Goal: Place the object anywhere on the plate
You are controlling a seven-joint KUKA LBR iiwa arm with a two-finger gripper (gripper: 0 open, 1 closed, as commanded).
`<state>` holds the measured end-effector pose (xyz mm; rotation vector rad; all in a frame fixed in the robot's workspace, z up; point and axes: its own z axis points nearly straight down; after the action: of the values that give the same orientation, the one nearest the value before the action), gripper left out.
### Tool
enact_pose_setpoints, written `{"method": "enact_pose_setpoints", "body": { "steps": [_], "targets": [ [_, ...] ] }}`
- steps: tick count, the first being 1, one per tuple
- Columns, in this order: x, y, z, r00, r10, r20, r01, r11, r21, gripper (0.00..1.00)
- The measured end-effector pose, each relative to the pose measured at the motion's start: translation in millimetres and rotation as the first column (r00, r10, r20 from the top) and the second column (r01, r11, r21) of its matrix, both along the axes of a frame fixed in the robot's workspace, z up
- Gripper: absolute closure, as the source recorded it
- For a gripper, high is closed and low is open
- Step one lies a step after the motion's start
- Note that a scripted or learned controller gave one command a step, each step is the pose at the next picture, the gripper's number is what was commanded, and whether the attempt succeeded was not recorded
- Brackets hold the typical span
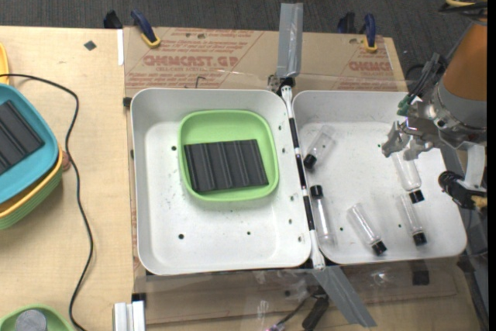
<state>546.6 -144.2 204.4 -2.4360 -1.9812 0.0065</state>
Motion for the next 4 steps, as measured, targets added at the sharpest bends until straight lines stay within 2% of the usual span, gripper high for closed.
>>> {"method": "enact_pose_setpoints", "body": {
  "steps": [1,2,3,4],
  "targets": [
    [0,0,0,1.0,0.0,0.0,0.0,1.0,0.0,0.0],
    [-17,21,32,0.954,-0.299,0.001,0.299,0.954,-0.001,0.0],
    [-25,-26,25,0.81,-0.586,0.0,0.586,0.81,-0.003,0.0],
    [-28,-49,42,0.539,-0.842,0.001,0.842,0.539,-0.005,0.0]
  ]
}}
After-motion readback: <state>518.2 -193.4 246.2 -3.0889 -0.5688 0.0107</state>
